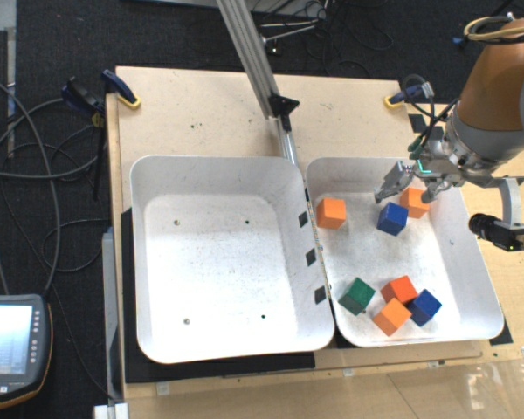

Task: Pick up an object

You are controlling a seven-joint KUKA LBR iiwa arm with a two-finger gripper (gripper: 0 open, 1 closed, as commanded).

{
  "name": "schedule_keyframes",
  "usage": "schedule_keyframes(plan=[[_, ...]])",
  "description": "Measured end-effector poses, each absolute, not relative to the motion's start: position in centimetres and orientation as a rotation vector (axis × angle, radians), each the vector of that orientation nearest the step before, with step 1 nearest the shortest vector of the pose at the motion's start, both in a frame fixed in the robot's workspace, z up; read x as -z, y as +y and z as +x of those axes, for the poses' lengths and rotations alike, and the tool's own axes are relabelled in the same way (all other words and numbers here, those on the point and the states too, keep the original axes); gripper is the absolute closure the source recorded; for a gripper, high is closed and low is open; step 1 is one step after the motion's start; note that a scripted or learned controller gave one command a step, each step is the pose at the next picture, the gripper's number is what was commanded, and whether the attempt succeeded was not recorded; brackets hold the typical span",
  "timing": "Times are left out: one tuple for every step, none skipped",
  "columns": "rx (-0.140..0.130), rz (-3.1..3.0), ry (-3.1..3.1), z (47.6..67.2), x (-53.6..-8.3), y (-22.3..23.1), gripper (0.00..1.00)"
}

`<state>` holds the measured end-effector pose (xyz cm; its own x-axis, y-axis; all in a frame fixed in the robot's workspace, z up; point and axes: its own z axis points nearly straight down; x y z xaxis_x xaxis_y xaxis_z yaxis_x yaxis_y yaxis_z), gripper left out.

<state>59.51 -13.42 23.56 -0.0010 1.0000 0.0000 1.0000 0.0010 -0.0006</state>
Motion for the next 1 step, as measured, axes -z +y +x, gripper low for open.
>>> schedule_keyframes(plan=[[-0.005, -2.219, -2.218, 59.37, -19.24, -13.31, 0.00]])
